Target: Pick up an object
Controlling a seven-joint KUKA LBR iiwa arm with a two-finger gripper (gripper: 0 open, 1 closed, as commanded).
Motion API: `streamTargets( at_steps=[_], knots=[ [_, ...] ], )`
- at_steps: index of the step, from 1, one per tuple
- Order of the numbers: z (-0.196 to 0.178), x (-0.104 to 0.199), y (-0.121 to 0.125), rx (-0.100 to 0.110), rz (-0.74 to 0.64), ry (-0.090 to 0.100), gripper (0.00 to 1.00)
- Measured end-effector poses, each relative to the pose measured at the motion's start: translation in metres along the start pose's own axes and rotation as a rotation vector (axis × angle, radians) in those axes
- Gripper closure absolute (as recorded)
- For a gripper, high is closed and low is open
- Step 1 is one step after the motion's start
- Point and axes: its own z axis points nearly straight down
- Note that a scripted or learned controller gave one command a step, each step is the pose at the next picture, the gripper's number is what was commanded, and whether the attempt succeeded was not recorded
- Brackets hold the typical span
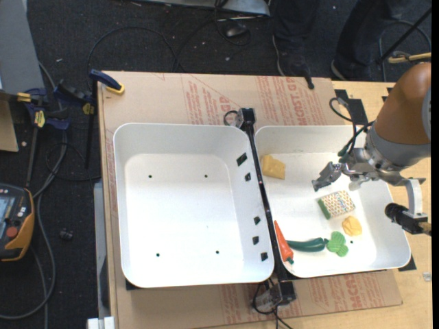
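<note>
A cardboard-topped table (206, 94) on dark carpet bears two glossy white bins. The right bin (391, 252) holds a patterned block (337, 203), yellow wedge (274, 167) and green toy (337, 244). The gripper (328, 177) hangs above the block; whether its fingers are parted I cannot tell.

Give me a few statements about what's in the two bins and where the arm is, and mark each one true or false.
1. All the objects lie in the right bin. True.
2. The yellow block touches the patterned box. False: they lie well apart.
3. The gripper hangs over the left bin. False: it is above the right bin.
4. The orange carrot lies by the divider between the bins. True.
5. The green vegetable lies beside the carrot. True.
</note>
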Motion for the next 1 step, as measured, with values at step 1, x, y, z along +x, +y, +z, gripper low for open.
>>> streamTargets(
  at_steps=[1],
  knots=[
    [-0.0057, -0.0292, 0.0693, -0.007, -0.001, -0.003, 0.0]
  ],
)
